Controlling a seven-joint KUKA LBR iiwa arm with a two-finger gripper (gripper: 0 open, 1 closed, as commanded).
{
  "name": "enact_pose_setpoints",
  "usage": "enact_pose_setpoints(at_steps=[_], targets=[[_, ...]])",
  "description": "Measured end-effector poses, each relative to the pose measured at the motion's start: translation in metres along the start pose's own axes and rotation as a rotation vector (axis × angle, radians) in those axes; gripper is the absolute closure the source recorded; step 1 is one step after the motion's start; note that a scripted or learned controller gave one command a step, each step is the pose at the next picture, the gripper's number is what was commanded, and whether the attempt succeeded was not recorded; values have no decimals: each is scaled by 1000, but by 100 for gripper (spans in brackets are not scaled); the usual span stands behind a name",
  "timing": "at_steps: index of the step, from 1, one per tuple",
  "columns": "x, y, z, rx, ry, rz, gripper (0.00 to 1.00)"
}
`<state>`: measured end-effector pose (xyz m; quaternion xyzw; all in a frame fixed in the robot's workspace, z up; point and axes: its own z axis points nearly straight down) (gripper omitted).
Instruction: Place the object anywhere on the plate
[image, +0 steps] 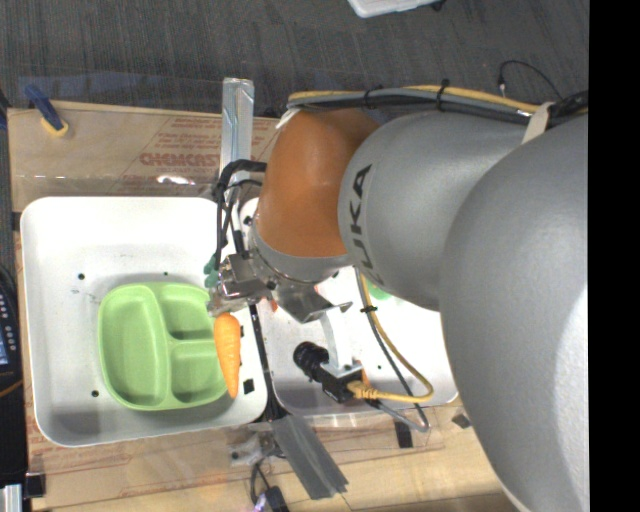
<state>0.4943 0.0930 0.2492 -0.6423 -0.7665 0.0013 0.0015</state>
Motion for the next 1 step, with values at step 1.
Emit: enact_pose_setpoints(at_steps=[1], targets=[[-1,0,0,0,0,0,0]])
